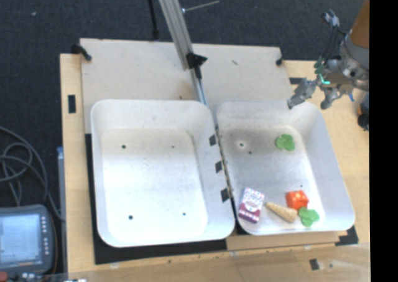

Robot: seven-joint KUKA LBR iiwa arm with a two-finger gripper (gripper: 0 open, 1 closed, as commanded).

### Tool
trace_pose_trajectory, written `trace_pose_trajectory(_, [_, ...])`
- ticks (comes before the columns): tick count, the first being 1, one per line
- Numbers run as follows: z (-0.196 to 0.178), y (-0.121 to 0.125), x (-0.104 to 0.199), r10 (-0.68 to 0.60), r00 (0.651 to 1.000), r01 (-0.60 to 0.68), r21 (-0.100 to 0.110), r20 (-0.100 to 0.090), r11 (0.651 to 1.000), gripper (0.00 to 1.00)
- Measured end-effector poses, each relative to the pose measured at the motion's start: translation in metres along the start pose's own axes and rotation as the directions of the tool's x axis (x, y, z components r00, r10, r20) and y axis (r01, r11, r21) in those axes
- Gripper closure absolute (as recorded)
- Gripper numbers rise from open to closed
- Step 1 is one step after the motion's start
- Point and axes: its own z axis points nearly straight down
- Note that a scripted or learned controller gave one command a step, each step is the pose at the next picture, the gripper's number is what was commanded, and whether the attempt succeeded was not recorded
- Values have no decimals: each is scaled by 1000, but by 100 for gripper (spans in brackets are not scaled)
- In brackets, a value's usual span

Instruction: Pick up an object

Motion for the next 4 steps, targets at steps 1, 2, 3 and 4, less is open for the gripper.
trace_pose_trajectory(1, [48, -2, -11, 5, 1000, -5, 4, 0, 1000, 0])
trace_pose_trajectory(2, [109, 1, -16, 6, 1000, -6, 5, -1, 1000, 0])
trace_pose_trajectory(3, [152, -2, -17, 8, 1000, -8, 4, 0, 1000, 0])
trace_pose_trajectory(4, [137, 0, -18, 10, 1000, -10, -4, 1, 1000, 100])
